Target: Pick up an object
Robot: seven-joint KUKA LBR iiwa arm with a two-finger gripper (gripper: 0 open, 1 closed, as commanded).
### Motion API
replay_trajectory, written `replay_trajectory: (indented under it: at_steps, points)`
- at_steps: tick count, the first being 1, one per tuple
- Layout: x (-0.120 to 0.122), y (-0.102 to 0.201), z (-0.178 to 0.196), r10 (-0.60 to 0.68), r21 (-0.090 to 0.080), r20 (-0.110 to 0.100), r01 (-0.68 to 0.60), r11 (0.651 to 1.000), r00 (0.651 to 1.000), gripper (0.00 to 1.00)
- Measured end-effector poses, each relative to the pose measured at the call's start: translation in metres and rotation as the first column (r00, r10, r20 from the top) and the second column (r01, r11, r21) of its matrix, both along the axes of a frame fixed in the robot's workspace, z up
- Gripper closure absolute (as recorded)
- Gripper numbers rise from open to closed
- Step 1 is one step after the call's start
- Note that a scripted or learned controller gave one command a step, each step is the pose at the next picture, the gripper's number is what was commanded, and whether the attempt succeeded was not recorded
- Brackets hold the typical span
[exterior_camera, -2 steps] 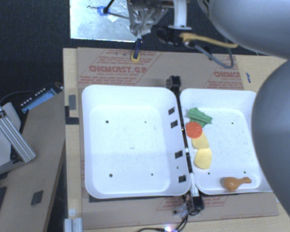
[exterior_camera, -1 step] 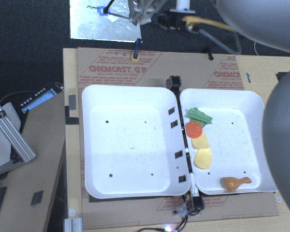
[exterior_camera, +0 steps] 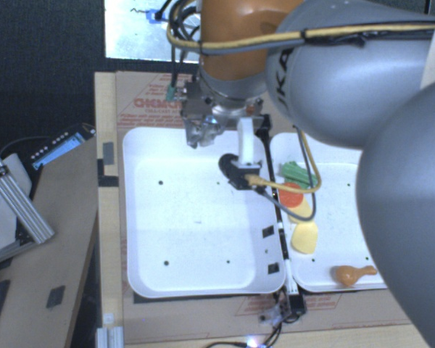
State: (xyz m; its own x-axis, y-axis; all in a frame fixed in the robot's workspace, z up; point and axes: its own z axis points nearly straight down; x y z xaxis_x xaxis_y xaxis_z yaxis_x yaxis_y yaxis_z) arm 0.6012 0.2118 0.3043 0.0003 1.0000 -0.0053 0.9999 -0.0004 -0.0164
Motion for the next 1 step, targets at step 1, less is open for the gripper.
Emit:
replay_trajectory:
  at_steps: [1]
  points:
    - [0.0383,0.0185,0.105,0.006,0.009,0.029,-0.006,1.0,1.0,1.0]
